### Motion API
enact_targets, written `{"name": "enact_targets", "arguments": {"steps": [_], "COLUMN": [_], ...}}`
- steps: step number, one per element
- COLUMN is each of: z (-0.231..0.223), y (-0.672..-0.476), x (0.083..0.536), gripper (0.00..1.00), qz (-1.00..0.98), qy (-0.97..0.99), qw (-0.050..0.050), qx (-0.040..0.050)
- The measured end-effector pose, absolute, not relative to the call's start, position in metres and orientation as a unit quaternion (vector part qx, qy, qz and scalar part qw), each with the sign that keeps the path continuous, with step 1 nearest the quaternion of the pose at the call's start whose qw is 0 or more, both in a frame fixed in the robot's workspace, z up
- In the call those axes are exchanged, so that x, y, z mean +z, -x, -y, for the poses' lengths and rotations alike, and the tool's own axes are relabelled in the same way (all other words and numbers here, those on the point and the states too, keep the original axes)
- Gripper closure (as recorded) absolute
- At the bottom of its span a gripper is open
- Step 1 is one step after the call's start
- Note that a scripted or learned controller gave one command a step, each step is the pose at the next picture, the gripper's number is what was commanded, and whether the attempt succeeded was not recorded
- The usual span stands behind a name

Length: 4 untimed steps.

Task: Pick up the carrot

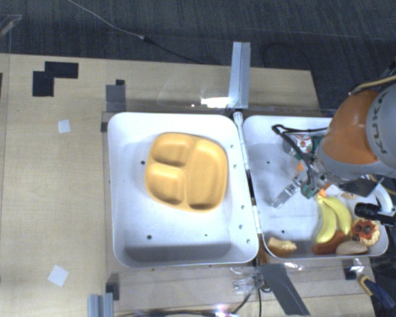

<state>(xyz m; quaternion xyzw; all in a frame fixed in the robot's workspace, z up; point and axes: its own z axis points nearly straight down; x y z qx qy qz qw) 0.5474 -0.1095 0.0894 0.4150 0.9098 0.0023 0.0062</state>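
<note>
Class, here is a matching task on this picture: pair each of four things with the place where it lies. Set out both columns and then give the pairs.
Things:
1. yellow tray
2. banana
3. arm's orange band
4. small tan food piece

Places:
A. right bin's near left corner
B. middle of the left bin
C. above the right bin's far right part
D. right bin, near its right side

Pairs: 1-B, 2-D, 3-C, 4-A
</note>
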Motion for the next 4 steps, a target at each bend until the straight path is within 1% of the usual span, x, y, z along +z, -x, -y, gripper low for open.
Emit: {"name": "enact_targets", "arguments": {"steps": [1, 2, 3, 4], "z": [0.087, 0.102, 0.085, 0.09], "y": [-0.596, -0.598, -0.619, -0.564], "x": [0.089, 0.089, 0.088, 0.089], "gripper": [0.0, 0.0, 0.0, 0.0], "qz": [-0.953, -0.919, -0.828, -0.694], "qy": [-0.303, -0.395, -0.561, -0.72], "qw": [0.007, 0.005, 0.003, 0.004], "qx": [0.0018, 0.0023, 0.0024, 0.0039]}}
